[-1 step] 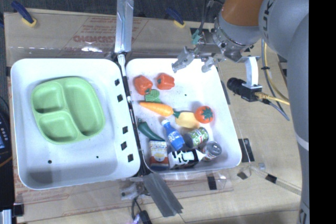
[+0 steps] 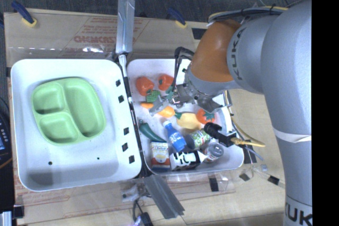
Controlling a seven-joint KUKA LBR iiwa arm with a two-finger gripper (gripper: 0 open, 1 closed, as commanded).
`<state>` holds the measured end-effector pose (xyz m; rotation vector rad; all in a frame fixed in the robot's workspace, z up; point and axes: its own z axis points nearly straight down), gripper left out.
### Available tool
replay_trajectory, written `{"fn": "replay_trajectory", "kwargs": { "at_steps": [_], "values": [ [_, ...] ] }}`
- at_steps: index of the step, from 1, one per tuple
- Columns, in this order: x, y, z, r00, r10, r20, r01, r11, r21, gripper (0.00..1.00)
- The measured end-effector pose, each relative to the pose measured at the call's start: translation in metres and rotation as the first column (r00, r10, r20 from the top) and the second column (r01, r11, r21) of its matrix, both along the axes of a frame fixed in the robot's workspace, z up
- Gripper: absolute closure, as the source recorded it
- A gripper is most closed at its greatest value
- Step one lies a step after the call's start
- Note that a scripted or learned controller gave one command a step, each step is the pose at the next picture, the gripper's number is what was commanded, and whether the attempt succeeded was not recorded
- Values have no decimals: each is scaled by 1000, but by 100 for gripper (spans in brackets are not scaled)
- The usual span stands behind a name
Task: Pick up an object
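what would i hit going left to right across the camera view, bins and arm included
left white bin → green divided plate → metal divider between the bins → right white bin with its toy clutter → grey arm with the orange band

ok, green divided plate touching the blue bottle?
Apart. The camera view shows the green divided plate in the left bin, the blue bottle in the right, bin walls between.

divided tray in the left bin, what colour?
Light green, plain with no pattern. The divided tray lies in the left white bin, clearest in the camera view.
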<state>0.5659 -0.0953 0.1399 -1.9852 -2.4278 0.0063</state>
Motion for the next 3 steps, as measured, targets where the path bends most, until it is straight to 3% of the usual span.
{"fn": "replay_trajectory", "kwargs": {
  "at_steps": [1, 2, 3],
  "values": [
    [25, -28, -49, 997, 73, 5, -73, 997, 0, 0],
    [26, -28, -39, 997, 78, 5, -78, 997, -2, 100],
    [-5, 35, 52, 985, -170, 6, 170, 985, -1, 100]
  ]
}}
